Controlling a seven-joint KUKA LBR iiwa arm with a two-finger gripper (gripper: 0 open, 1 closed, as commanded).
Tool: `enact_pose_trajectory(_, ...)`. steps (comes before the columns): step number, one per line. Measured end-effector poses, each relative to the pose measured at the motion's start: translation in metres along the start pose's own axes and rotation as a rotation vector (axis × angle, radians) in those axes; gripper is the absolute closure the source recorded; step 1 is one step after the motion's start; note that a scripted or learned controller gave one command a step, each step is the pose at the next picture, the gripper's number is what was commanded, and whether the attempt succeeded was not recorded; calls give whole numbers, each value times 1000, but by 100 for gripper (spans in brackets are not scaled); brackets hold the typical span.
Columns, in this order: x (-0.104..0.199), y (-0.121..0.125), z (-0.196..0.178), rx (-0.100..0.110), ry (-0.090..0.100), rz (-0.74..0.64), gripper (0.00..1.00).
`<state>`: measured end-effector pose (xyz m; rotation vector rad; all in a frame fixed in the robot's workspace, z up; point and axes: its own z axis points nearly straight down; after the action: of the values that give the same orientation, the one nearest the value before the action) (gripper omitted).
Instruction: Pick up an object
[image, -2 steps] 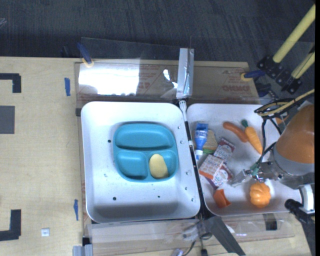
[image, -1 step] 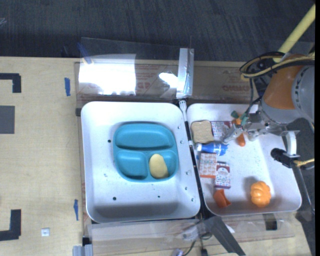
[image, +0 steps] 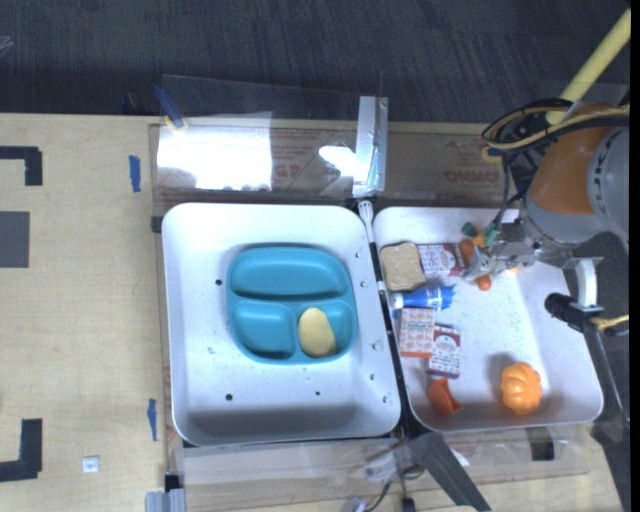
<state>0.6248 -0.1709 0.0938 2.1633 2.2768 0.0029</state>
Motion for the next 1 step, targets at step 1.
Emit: enact_pose_trajectory(1,27,22,-110,0,-1,190,100)
